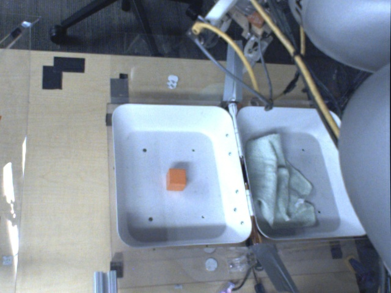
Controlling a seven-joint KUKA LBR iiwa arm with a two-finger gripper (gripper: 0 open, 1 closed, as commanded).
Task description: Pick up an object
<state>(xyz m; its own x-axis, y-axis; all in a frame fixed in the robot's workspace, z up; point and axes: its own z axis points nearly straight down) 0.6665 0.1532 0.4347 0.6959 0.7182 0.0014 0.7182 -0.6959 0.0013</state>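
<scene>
Gripper fingers cannot be told apart among the cables at the top, well apart from the orange cube [176, 179], which lies alone mid-floor in the left bin [122, 182], while a crumpled towel [280, 179] fills much of the right bin [330, 133].

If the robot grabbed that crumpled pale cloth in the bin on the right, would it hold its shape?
Probably not. The crumpled pale green cloth lies in soft folds, so it would likely droop and unfurl when lifted. It looks light, and a push would probably bunch it against the right white bin rather than slide it.
</scene>
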